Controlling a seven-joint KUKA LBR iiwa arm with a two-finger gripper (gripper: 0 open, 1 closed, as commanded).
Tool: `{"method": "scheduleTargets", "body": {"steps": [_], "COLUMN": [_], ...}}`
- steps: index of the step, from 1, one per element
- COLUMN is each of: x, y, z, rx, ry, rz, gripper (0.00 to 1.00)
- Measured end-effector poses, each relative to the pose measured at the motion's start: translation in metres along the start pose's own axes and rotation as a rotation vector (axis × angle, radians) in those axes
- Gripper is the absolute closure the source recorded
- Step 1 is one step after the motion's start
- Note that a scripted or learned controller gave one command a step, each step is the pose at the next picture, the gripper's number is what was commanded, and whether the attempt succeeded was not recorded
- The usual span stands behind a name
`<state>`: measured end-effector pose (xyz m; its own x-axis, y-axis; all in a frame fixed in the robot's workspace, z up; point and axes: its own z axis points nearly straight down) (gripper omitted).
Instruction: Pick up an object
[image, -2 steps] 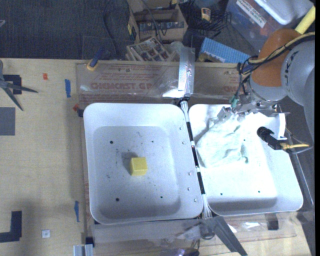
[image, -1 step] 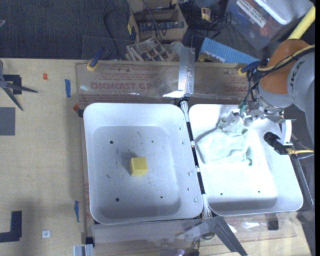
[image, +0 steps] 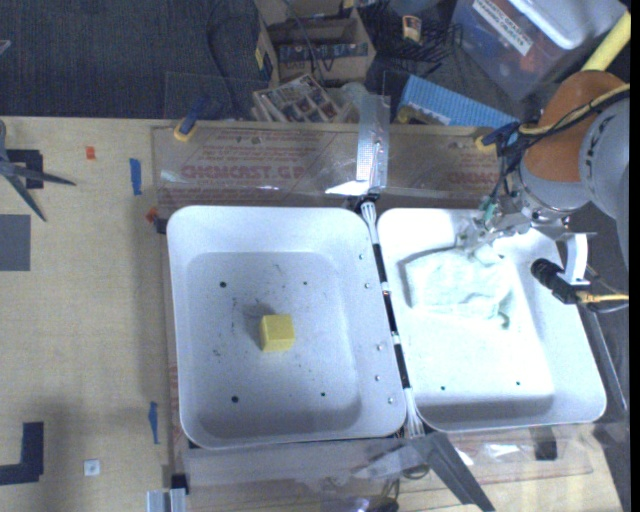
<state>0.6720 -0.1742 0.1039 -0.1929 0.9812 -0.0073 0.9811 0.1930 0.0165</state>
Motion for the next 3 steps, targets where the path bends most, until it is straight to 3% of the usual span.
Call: {"method": "scheduleTargets", "body": {"steps": [1,2,3], "x": [-0.021,-0.009,-0.011], "y": [-0.04,-0.118,-0.117], "z": [-0.008,0.01,0.0], "rx": [0.02,0.004,0.001], "ry": [0.004,0.001,0.0], "rz": [0.37,0.541,0.545], "gripper": [1.0,1.0,1.0]}}
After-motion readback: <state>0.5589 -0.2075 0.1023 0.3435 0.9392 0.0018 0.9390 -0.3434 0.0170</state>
